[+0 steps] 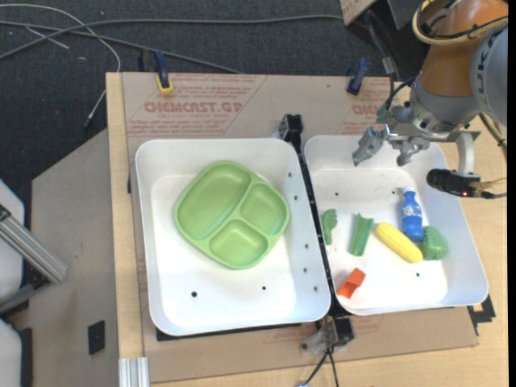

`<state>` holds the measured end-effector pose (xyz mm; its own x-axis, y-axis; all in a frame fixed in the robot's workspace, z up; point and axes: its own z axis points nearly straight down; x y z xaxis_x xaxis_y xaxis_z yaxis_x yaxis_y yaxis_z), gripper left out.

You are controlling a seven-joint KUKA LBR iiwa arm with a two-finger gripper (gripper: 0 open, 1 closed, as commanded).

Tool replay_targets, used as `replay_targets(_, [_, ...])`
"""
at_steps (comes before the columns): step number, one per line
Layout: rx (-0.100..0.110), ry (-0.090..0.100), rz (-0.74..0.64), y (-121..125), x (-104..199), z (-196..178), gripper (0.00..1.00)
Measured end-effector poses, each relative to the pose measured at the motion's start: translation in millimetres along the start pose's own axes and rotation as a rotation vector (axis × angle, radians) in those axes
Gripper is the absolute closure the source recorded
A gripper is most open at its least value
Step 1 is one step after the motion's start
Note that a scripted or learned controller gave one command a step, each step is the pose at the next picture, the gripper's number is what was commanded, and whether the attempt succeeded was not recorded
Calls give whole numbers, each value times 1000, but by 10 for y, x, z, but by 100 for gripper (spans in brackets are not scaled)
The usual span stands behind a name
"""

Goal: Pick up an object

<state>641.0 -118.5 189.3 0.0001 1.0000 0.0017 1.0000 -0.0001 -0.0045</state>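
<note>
My gripper (389,149) hangs over the far rim of the right bin (459,285), fingers spread open with nothing between them. In that bin lie a blue bottle (411,214), a yellow corn cob (398,241), a green leafy toy (434,244), a green stick-shaped piece (359,235), a small green piece (329,223) by the left wall, and an orange block (351,283) near the front. All of them sit well in front of the gripper, apart from it.
The left bin (161,289) holds a light green divided plate (232,214). Black clamps (291,126) sit at the divider between the bins. Cardboard (193,99) underlies both bins, with blue clips (164,72) at its far edge.
</note>
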Motion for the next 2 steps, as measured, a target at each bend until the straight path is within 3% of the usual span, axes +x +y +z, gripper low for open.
replay_targets(1, [-3,0,0,7,0,-14,0])
replay_targets(2, [3,0,-2,9,104,484,0])
